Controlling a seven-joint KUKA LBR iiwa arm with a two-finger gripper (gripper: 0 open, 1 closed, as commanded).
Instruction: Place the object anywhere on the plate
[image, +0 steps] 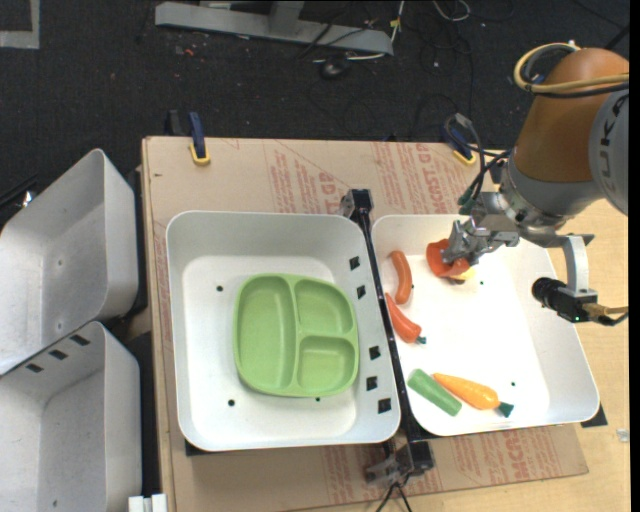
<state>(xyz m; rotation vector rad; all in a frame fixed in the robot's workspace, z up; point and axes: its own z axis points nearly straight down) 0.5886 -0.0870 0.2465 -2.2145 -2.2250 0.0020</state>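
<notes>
While over the right bin (560, 330), gripper (462, 252) clenched on red object (445, 260); cardboard (300, 165) print unreadable.

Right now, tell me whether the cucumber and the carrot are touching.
Touching. The camera view shows the cucumber lying against the carrot's left end, with no white of the bin between them.

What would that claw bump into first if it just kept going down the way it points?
Most likely the red-orange toy right under the gripper, then the right bin's floor. Depth is hard to judge; they may already be touching.
</notes>
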